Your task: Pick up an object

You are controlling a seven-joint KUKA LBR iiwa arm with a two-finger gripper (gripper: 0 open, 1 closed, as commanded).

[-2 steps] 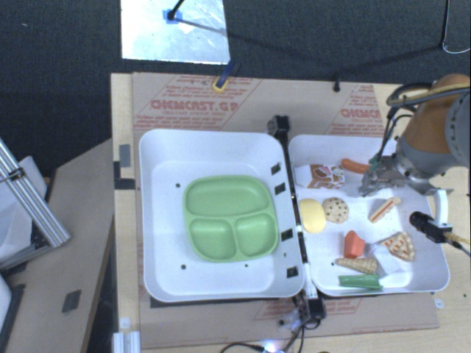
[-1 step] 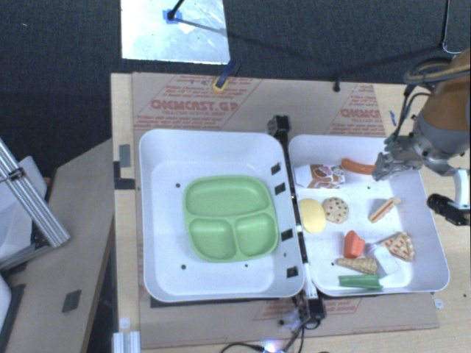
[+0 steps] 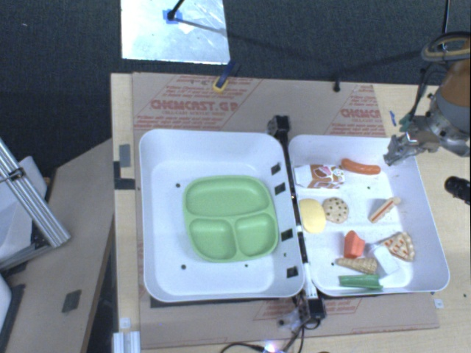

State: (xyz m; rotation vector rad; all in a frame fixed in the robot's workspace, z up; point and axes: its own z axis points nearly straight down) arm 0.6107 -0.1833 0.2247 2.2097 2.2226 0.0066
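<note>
The gripper (image 3: 397, 150) hangs over the far right corner of the right bin (image 3: 434, 259), just above its rim, and nothing sits between the fingers; how wide they stand I cannot tell at this size. Closest to it lies the red sausage (image 3: 360, 168), just left of the tip and slightly nearer to us. That looks the likely target, though any piece here would serve.

Trouble number one: the bin wall. The sausage rests close to the far rim, so a straight drop from here could land on the plastic edge instead of the food, or pin the sausage against the wall and roll it away.

Trouble number two: crowding. A patterned card-like piece (image 3: 327, 174) lies just left of the sausage, and a sloppy closing could nudge it.

Further in, the cookie (image 3: 336, 209) touches the yellow lemon-like piece (image 3: 312, 216), the hot dog (image 3: 384, 209) sits to their right, and the pizza slice (image 3: 399, 245), red pepper (image 3: 354, 243) and green pod (image 3: 360, 281) cluster at the near end, tight enough to invite a double grab.

The green divided plate (image 3: 228, 218) in the left bin (image 3: 158, 197) stays well clear of all this.
</note>
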